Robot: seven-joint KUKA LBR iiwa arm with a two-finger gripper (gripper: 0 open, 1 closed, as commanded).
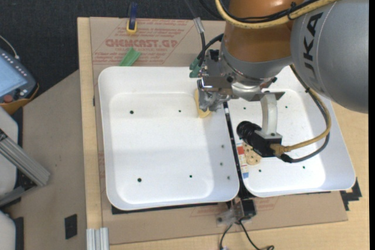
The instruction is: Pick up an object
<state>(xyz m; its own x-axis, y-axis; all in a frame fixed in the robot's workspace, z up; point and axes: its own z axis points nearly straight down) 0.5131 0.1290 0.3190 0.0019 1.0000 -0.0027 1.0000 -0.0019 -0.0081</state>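
So the tool is hanging low over the left bin, right up against that bin's right edge and closer to its far right corner than the near one. The only thing I'm seeing in that bin is a little tan block. It's sitting directly under the tool's tip and poking out on the near side. They're looking like they're touching, or as good as. The arm is blocking a lot of the view though, so I honestly can't tell how wide the tool is standing or whether it's got hold of the block. Not calling it a grab.

What's worrying me: the block is lying tight by the bin's right wall, so I'm guessing there's hardly any room for the tool to get round it on that side. If it's sitting off-centre, it's probably going to be shoving or tipping the block instead of closing on it, or scraping the rim between the bins. The block's also small, so a shallow pinch is likely slipping off on the lift.

There's also a small card lying in the right bin by its left edge, apart from the tool.
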